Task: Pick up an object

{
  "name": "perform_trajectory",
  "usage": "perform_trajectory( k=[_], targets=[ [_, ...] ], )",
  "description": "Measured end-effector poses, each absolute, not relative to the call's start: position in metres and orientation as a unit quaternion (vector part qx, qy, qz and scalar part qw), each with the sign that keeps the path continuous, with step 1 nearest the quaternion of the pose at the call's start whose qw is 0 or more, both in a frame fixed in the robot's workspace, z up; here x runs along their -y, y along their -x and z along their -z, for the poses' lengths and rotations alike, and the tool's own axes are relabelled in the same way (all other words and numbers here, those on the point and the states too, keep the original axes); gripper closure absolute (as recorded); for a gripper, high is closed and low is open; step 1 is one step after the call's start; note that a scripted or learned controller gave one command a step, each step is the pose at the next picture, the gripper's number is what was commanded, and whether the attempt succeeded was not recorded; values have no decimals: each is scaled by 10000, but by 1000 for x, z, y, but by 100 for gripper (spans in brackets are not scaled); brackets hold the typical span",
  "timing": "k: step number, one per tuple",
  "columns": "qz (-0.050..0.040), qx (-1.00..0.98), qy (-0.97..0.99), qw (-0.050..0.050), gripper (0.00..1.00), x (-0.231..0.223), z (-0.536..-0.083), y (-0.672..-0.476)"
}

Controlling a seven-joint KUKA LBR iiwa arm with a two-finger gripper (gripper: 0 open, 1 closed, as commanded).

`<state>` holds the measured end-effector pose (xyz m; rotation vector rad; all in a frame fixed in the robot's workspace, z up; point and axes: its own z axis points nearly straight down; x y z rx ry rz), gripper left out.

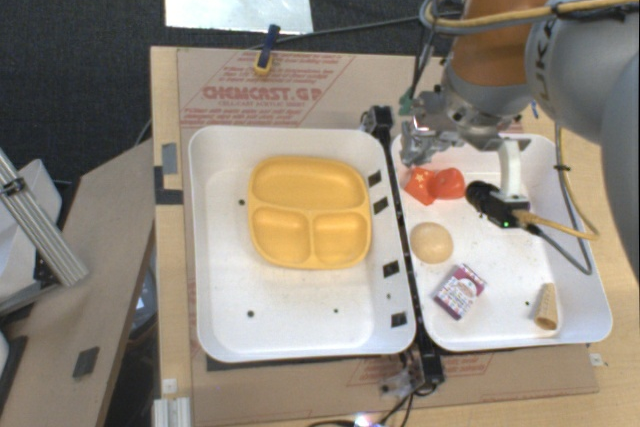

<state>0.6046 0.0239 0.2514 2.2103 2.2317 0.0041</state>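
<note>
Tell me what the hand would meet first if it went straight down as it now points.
Probably the red object just below the hand in the right bin, though depth is unclear.

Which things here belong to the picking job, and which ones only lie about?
Job: gripper, over the right bin; orange-red lump just beside it, probably the target.
Lying about: yellow divided plate in the left bin; beige ball, purple packet, brown cone in the right bin.
</note>
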Motion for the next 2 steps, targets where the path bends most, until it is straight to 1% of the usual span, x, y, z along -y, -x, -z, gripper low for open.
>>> perform_trajectory(
  k=[1,2],
  targets=[
    [-18,-7104,-7038,2,100,-73,-249,-619],
    [-2,-7100,-7042,-6,100,-111,-222,-624]
  ],
)
